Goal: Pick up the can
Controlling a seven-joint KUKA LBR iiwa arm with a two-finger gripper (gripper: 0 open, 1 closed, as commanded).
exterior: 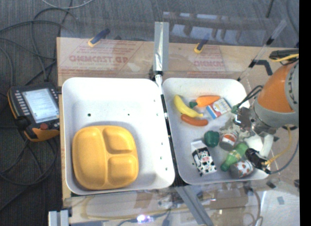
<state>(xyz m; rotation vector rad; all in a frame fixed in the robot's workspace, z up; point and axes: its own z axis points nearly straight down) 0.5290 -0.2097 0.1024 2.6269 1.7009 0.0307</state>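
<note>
A wooden bench (121, 60) on dark grey carpet carries two shallow white bins side by side, cables trailing across the floor and a teach pendant (34, 108) lying at far left. In the left bin (97, 94) sits a yellow compartment tray (104, 157), nothing in it. The right bin (204, 85) is crowded: a banana (183, 107), a carrot (208, 100), a small carton (221, 107), a red-orange sausage-shaped toy (194, 120), a dark green pepper-like piece (211, 138), a black-and-white milk carton (204, 159) and a green bottle (233, 156). The can (227, 141), grey with a red band, lies tilted just beside the green piece; a second greyish cylinder (241, 169) rests near the bin's front right corner. At right, the gripper (243, 120) hangs low over the bin's right side, near the can; whether its fingers are parted cannot be told, and nothing is seen between them. A clean pick likely calls for centring over the can's body, straddling its narrow width, and descending clear of the bottle and green piece crowding it.
</note>
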